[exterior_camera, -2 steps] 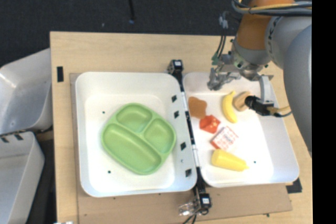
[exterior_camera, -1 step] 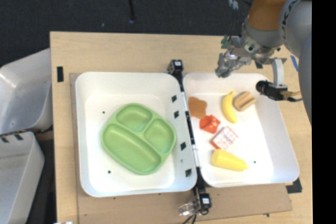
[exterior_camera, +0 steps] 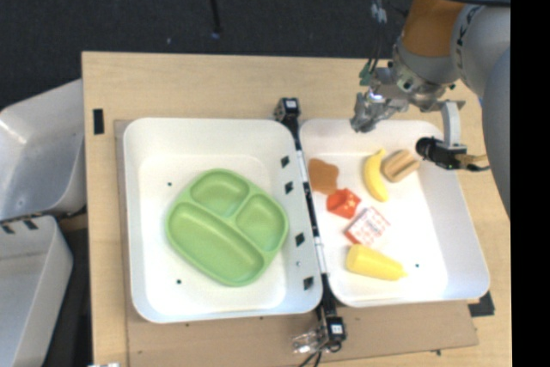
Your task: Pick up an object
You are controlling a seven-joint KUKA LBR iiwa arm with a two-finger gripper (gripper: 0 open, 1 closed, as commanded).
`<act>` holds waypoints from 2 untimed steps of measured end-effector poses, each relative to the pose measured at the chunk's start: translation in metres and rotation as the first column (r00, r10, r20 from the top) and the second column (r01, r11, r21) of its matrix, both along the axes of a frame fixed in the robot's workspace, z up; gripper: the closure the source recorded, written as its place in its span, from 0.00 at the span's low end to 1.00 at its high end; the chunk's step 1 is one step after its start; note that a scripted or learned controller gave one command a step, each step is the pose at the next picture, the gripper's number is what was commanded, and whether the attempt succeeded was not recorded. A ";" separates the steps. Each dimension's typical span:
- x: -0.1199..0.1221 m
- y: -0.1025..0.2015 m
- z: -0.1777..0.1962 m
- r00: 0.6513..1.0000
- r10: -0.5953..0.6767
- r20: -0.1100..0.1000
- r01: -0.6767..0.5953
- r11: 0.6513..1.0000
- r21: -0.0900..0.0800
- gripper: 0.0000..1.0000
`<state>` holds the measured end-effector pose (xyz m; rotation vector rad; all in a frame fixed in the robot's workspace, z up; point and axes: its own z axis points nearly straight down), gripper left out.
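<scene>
Gripper (exterior_camera: 364,118) sits over the far left corner of my right bin (exterior_camera: 447,271), hanging from the orange-banded wrist that enters from the right. From this angle I cannot tell its state; nothing visible is caught in it.

Right bin contents, all lying on the floor of the bin:
- banana (exterior_camera: 374,176), near the centre, curved, just beside a tan bread-like piece (exterior_camera: 399,165) on its right, touching or nearly so.
- brown flat piece (exterior_camera: 323,175) at the left wall.
- red piece (exterior_camera: 344,203) just nearer than the brown one.
- small red-and-white patterned box (exterior_camera: 368,225), right of and nearer than the red piece.
- yellow wedge-shaped item (exterior_camera: 374,263), nearest of the lot.

Gripper is apart from all of these, farther back than the banana.

Left bin (exterior_camera: 146,288) holds a green divided plate (exterior_camera: 227,226), flat, three compartments.
</scene>
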<state>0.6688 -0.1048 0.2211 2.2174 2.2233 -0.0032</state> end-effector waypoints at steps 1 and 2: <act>-0.025 0.043 0.013 1.000 0.001 0.000 -0.001 1.000 0.002 1.00; -0.047 0.096 0.024 1.000 0.004 0.001 -0.004 1.000 0.005 1.00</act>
